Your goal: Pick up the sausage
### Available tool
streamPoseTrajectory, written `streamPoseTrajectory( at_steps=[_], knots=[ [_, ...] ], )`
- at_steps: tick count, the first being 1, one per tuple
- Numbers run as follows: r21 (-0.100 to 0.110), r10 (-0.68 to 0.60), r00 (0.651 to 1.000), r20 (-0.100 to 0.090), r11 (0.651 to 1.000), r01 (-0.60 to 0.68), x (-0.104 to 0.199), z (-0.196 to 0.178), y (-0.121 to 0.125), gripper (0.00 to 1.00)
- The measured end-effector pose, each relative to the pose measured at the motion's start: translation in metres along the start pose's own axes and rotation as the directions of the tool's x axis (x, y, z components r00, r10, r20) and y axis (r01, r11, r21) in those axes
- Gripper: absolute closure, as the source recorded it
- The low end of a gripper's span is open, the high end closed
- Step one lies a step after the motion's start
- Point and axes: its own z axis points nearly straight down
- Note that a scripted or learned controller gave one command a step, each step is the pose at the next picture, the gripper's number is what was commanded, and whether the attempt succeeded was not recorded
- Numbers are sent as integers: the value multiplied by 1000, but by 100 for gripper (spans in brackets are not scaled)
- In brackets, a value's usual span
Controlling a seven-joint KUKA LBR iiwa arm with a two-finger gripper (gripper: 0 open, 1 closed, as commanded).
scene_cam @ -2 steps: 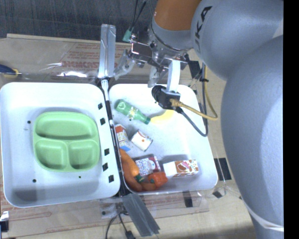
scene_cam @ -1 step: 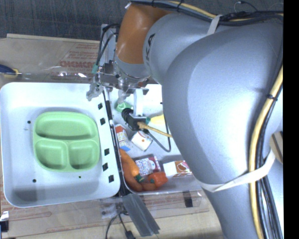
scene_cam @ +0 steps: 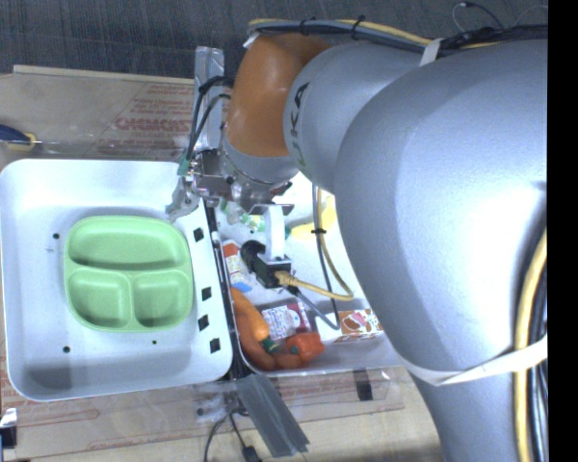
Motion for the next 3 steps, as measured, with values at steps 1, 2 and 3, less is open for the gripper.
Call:
streamPoseTrajectory(
  at_steps=[1, 2, 3],
  knots=[
    [-4, 178, 984, -1, 984, -178, -10, -175, 10, 0],
    [2, 341, 940, 2, 940, -341, 20, -89, 49, 0],
    [1, -80, 997, 1, 997, 80, 63, 19, 56, 0]
  ],
)
